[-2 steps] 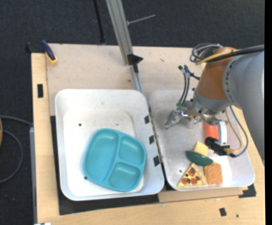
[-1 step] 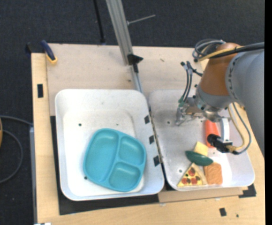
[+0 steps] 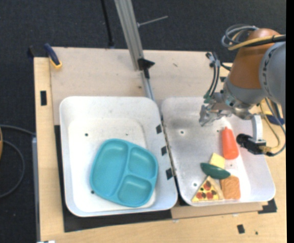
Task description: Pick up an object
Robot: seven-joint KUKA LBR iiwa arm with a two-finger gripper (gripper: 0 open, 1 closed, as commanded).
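My gripper [image 3: 206,116] hangs over the upper middle of the right bin [image 3: 187,140], above bare bin floor. Nothing lies between its fingers. An orange carrot [image 3: 229,143] lies just right of and below it, a short way off. Further down sit a yellow wedge [image 3: 217,160], a dark green pod-shaped piece [image 3: 216,171], a pizza slice [image 3: 207,191] and an orange-brown slab [image 3: 231,187], all crowded into the bin's lower right corner.
A turquoise divided plate [image 3: 124,172] lies in the left bin [image 3: 81,115]. A metal post [image 3: 132,34] slants up from between the bins at the back. The arm's cables [image 3: 261,135] loop at the right bin's right side.
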